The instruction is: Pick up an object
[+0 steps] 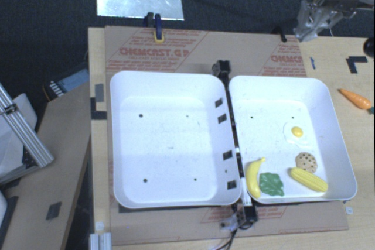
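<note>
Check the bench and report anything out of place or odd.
One thing stands out: a carrot lies on the bench outside the right bin, past its right wall. The banana, green leaf, corn, cookie and fried egg all sit inside that bin.

A carrot [355, 98] lies on the bench [357, 126] — right of the bins.

Five small toy foods lie in the right bin [328, 120], all toward its near end. A fried egg [296, 132] lies flat nearest the middle, with a round brown cookie [306, 161] just below it and a yellow corn cob [308, 180] lying slantwise beneath that. To their left a yellow banana [254, 177] curves along the bin's inner wall, touching a green leafy piece [271, 184] beside it.
</note>
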`<state>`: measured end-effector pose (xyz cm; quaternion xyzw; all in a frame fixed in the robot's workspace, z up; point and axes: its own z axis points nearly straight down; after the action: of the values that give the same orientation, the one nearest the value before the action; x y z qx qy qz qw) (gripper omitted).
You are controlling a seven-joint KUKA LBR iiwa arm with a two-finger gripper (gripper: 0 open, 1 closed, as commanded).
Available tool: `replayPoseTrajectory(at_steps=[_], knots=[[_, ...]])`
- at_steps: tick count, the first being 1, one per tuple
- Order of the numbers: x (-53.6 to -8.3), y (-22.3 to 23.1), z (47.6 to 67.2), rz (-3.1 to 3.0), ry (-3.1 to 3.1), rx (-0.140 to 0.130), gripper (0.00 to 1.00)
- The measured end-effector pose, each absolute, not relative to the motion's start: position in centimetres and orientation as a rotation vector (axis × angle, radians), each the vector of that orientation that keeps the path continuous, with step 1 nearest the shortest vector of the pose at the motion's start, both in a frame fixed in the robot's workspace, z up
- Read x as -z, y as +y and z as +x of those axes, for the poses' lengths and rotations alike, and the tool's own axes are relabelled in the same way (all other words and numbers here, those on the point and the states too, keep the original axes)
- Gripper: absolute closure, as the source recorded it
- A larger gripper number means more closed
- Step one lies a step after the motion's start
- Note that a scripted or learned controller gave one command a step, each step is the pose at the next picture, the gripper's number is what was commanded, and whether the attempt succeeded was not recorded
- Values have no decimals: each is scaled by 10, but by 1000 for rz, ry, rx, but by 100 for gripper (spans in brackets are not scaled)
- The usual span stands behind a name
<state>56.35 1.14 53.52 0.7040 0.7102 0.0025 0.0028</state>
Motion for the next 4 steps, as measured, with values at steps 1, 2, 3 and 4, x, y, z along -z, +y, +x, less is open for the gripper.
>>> replayPoseTrajectory(at_steps=[1, 2, 3, 4], knots=[[-524, 92, 580, 2208, 2235, -5, 100], [-535, 146, 609, 2210, 2230, -7, 100], [-490, 225, 634, 2211, 2234, -1, 100], [-493, 221, 634, 2216, 2225, -4, 0]])
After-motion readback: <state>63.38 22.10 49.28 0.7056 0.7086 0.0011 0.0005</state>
